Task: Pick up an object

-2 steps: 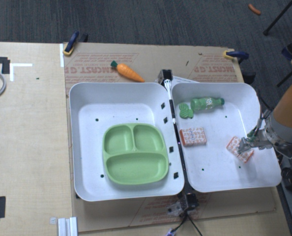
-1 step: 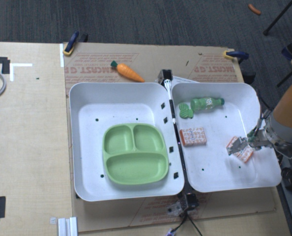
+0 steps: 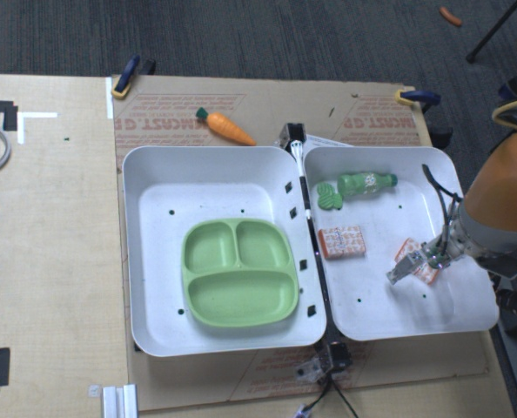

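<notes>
Robot arm's claw (image 3: 404, 271) hangs low in the right-hand bin (image 3: 467, 316), beside a small red-and-white packet (image 3: 412, 252).

The packet lies in the right bin just under the wrist, likely the target, since the arm (image 3: 502, 190) reaches in from that side; whether the claw is open or clamped I cannot tell, nor whether it touches the packet; the wrist hides part of the packet; a green bottle (image 3: 361, 184) and a printed box (image 3: 342, 241) lie loose nearby; the green divided plate (image 3: 239, 273) fills the left bin (image 3: 154, 233); a toy carrot (image 3: 225, 126) rests outside on the desk (image 3: 50, 251).
</notes>
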Robot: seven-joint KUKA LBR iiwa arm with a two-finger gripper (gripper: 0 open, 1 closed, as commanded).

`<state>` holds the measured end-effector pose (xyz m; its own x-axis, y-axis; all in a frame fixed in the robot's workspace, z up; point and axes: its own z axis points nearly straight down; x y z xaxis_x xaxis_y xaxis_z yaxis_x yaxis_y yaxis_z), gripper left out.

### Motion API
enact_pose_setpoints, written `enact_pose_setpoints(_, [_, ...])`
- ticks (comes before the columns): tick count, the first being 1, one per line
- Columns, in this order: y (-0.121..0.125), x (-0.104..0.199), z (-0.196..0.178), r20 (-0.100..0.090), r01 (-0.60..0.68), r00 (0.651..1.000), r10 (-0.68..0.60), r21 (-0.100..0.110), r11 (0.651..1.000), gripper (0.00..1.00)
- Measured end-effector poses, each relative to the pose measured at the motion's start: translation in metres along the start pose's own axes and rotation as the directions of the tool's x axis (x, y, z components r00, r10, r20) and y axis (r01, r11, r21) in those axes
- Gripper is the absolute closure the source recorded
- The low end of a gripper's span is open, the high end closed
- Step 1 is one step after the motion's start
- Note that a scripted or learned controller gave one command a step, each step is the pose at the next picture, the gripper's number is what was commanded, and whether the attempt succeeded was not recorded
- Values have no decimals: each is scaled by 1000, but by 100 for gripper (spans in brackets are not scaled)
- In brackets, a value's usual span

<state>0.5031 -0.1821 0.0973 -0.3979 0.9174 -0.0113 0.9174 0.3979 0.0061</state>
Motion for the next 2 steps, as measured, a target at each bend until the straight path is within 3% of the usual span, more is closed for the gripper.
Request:
enact_pose_setpoints(1, [29,20,-1,4,331,944,-331,-4,944,0])
enact_pose_setpoints(2, [89,47,-1,3,342,940,-342,-10,940,0])
